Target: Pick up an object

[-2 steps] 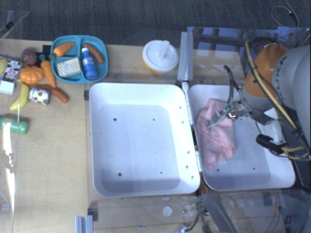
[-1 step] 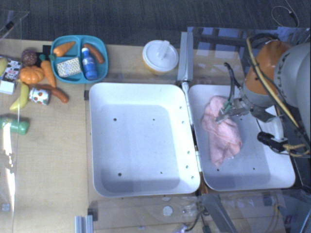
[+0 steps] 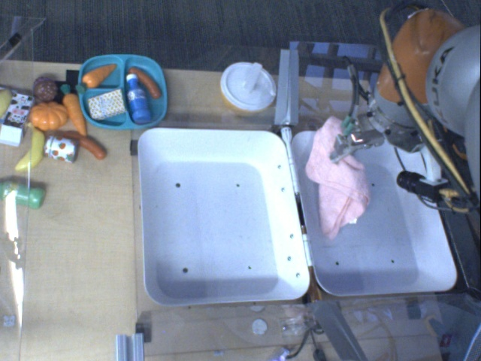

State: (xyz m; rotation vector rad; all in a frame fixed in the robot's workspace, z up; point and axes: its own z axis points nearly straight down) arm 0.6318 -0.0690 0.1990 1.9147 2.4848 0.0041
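Observation:
A crumpled pink cloth [image 3: 340,190] lies in the left half of the right white bin [image 3: 409,258]. It stretches from the bin's back wall toward the middle. My gripper [image 3: 344,146] reaches in from the right and sits at the cloth's upper right edge. Its dark fingers are pinched on a fold of the fabric, which bunches up toward them. The arm's grey wrist and orange band [image 3: 417,40] hang over the bin's back right corner.
The left white bin [image 3: 218,216] adjoins the right one. Behind it stand a white lidded tub [image 3: 248,86] and a teal divided plate [image 3: 120,90] of toy food. More toy food [image 3: 56,122] lies at the far left of the bench.

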